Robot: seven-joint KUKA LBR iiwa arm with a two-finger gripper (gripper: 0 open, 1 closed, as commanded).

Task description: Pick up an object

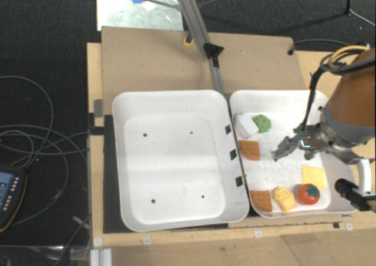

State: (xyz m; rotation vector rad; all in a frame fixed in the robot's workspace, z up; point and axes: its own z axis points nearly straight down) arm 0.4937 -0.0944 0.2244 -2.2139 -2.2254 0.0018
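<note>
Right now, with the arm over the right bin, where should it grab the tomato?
Grip the tomato across its round red body, coming straight down from above. It sits near the bin's front wall, with the corn close on its left and the yellow slice just behind, so a side approach looks crowded.

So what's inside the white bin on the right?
The right bin holds a green piece, white block, brown pieces, yellow slice, corn and tomato. The arm hides its far corner.
</note>
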